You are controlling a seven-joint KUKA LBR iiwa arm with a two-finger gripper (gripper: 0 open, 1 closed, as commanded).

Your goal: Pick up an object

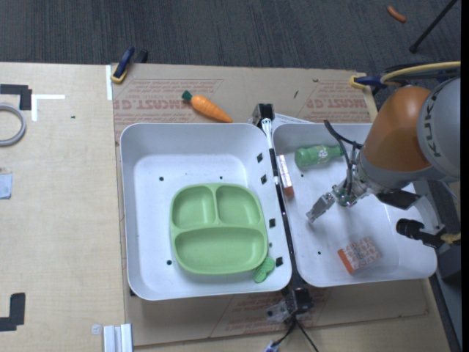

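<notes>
Green bottle (319, 155) lies on its side at the right bin's (396, 270) far edge.
The pincer (319, 207) hangs just nearer over bare white floor; whether apart or together, I cannot tell. An orange packet (358, 255) lies flat near the near wall.

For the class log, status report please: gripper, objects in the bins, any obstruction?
Gripper low over right bin, nothing seen held. Green bottle and orange packet nearby, apart from it. Green tray in left bin.

A single fixed camera looks down at a slant from above the bench (58, 196), taking in both white bins: the left bin (139, 218) and the right bin (396, 266), with dark floor along the far edge.
</notes>
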